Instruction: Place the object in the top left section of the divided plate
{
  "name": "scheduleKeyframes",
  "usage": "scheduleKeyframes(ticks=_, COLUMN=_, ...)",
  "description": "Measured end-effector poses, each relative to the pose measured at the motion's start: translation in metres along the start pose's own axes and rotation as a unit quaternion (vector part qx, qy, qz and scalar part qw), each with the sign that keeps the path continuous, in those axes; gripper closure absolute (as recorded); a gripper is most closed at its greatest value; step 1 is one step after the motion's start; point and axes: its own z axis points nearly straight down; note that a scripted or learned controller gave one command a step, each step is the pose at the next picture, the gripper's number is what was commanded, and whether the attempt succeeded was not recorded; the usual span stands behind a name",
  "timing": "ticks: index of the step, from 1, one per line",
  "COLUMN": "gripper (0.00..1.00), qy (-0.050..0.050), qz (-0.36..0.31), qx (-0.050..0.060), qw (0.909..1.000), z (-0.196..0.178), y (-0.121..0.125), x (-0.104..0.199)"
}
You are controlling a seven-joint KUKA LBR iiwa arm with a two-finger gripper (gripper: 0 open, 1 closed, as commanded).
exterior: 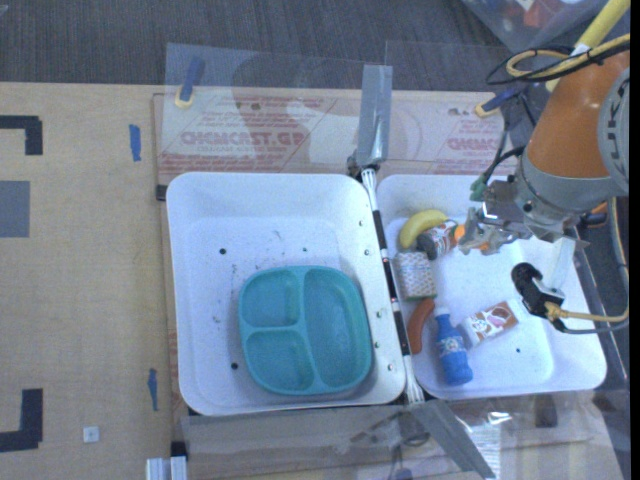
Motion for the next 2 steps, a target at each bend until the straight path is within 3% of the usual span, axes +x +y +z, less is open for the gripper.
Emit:
scheduleKeyframes(ticks=1, gripper=1.0, qy=0.001, qz=-0.084, qx=0.002, qw=0.9965, z=0.016, y=-0.044, x=0.042)
scheduleKeyframes(ticks=2, gripper=1.0, qy=0.001, qz=-0.131, qx=0.002, qw=0.9914, z=0.016, y=-0.053, x=0.105)
